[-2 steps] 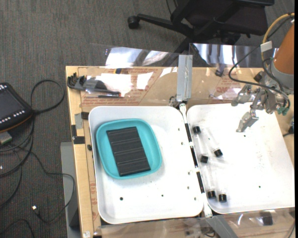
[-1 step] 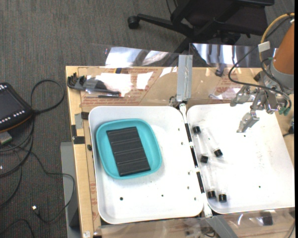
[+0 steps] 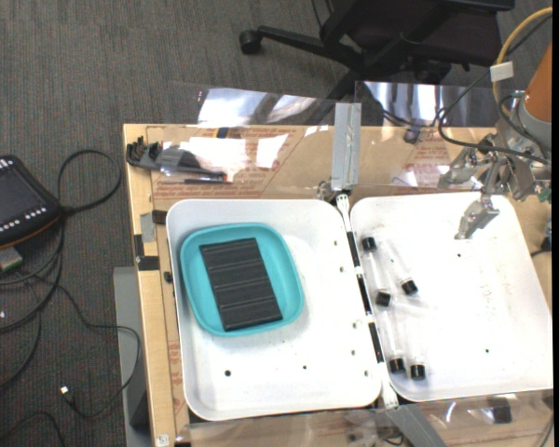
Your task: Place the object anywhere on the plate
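The gripper (image 3: 478, 214) hangs at the far right corner of the right bin (image 3: 503, 333), its metal fingers pointing down over the white floor. Whether it is open or closed cannot be told at this size, and nothing shows between its tips. No brand, label or writing can be read anywhere; the marks on the cardboard behind the bins are too blurred to make out.

Well to the gripper's left, across the hinge between the bins, the teal plate (image 3: 195, 296) lies in the left bin (image 3: 279, 380). On the plate rests the dark ridged rectangular object (image 3: 241, 284), flat and slightly turned, fully inside the plate's rim.

Nearer the camera than the gripper and to its left, several small clear tubes with black caps (image 3: 391, 277) lie along the right bin's left side, some close to the hinge. Far to the left of the gripper, on the carpet, sits a black handheld control pad (image 3: 9, 203) with its cable.
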